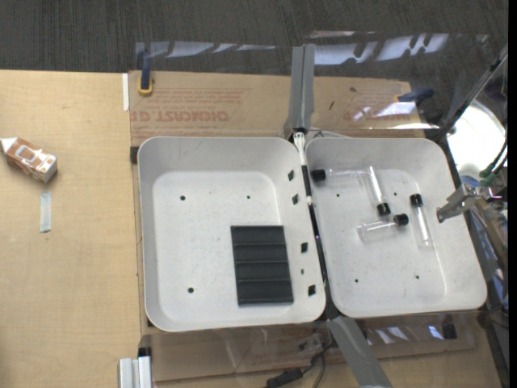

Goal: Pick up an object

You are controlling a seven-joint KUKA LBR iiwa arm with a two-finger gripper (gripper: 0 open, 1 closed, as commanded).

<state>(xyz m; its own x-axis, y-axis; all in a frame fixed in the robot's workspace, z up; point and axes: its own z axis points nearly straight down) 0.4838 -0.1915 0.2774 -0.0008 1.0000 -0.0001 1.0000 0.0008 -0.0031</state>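
Ribbed black block (262,264); clear capped tubes (377,191).

Two shallow white plastic bins sit side by side on the wooden table (65,297), touching along their inner edges. The left bin (161,241) holds a black ribbed rectangular block (262,264), lying toward its near right part. The right bin (452,281) holds four clear plastic tubes with black caps (376,191), clustered in its far half, two of them touching end to end. Well to the left of both bins, a small orange-and-white carton (31,160) lies on the table, with a thin pale strip (45,214) just in front of it.
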